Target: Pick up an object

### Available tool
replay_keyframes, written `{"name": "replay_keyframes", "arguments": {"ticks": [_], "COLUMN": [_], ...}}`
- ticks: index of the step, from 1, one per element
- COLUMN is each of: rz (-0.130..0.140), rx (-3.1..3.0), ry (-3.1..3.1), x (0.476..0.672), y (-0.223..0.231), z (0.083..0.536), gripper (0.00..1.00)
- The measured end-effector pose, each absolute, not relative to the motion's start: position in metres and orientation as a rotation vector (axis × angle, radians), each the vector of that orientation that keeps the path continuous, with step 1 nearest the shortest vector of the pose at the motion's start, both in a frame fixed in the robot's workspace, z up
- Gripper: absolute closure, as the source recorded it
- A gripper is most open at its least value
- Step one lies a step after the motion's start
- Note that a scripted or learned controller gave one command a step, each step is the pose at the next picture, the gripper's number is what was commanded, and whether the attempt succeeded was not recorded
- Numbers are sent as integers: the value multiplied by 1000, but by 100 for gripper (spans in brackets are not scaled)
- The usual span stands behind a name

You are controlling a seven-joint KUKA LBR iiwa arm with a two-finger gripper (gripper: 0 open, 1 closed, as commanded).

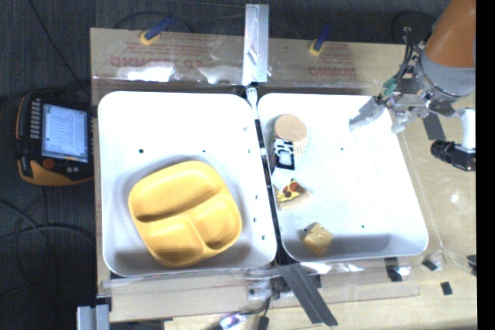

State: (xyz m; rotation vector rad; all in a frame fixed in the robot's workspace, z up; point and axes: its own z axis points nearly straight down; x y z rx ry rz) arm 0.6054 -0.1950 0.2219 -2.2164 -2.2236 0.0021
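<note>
Seen at the right bin's [387, 189] upper right corner: the tool [377, 113], hanging from a grey arm [448, 50] with an orange band. Pale fingers angled down and to the left, over the bin's rim. How far apart they stand cannot be told at this size and slant. Nothing visible between them; touching none of the bin's things.

Lying along the right bin's left wall, top to bottom: a paper cup [288, 139] on its side with black and white print, tan lid end toward the far wall; just below, a small yellow and red piece [290, 192]; nearer the front wall, a tan lump [316, 238]. All three well apart from the tool.

In the left bin [124, 120], a yellow divided tray [184, 210], resting toward the front, tilted slightly.

Left of the bench [456, 243], on the dark floor, an orange-cased pendant with a lit screen [56, 137]. Behind the bins, clear plastic sheeting [178, 58] with blue and yellow clips.
</note>
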Motion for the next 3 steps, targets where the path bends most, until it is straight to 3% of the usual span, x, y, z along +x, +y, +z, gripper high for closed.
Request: {"name": "replay_keyframes", "arguments": {"ticks": [1, 2, 3], "rz": [5, 12, 7], "rx": [-2313, -2312, -2616], "ry": [-2129, -2134, -1742], "x": [618, 620, 659], "y": [-223, -221, -196], "z": [368, 377, 434], "gripper": [0, 100, 100]}}
